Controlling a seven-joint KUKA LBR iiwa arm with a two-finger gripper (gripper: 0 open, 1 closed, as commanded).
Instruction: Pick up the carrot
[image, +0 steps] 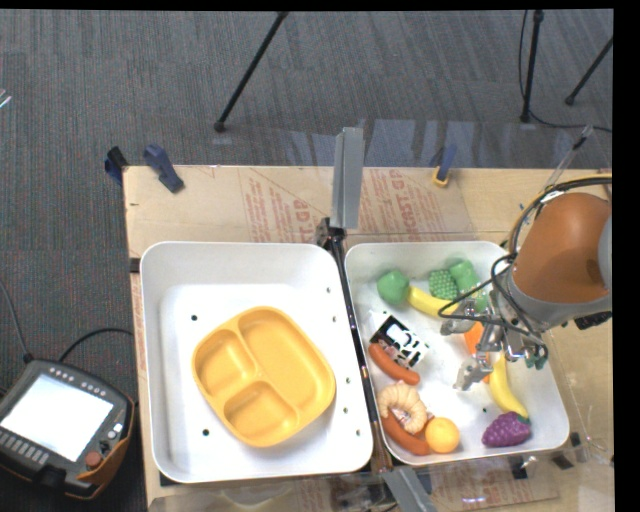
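Hovering in the right bin (560, 425), the metal claw (487, 360); whether open or shut, cannot tell. Smooth orange carrot (472, 338) just beside it, partly hidden, near glossy curved banana (506, 392).

The setting is a robotics lab: a plywood bench (250, 205) on grey carpet (120, 80), tripod legs (250, 70) behind it, and a handheld control pendant (60, 425) beside it.
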